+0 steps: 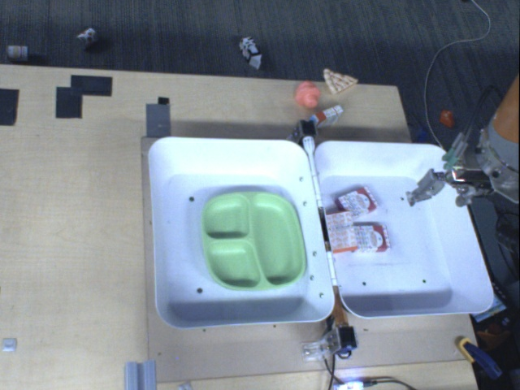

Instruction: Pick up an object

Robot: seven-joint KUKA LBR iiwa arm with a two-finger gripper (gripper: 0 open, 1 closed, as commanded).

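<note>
So the jaws (426,190) hang over the right bin (463,242), near its far right wall, and honestly I can't tell how wide they stand. Nothing's between them. Looks like the approach step. Two red sauce packets (357,218) lie to their left, against the divider, so the next move calls for a shift that way and down. Plenty of bare floor between.
</note>
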